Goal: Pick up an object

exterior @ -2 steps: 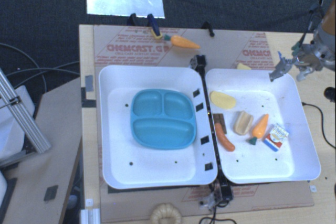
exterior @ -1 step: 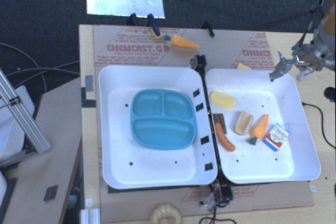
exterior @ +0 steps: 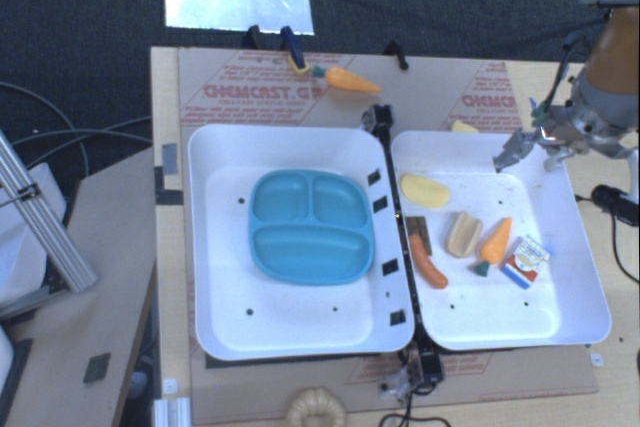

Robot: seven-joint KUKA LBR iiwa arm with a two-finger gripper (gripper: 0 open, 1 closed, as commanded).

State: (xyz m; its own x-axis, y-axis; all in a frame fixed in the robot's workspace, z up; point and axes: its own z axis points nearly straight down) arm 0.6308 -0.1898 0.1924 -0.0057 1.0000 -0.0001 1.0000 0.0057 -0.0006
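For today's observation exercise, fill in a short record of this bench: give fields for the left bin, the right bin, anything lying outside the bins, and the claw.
left bin: holds a blue divided plate
right bin: yellow piece, tan piece, toy carrot, orange-red piece, small printed packet
outside bins: second toy carrot on the board behind the left bin
claw: above the right bin's far right corner, nothing seen between its fingers

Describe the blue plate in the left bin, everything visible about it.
The blue plate is a rounded, light blue divided plate that looks like plastic: two smaller compartments along its far side, one long one along the near side. It lies flat, face up, near the middle of the left bin, with nothing in it and nothing touching it.
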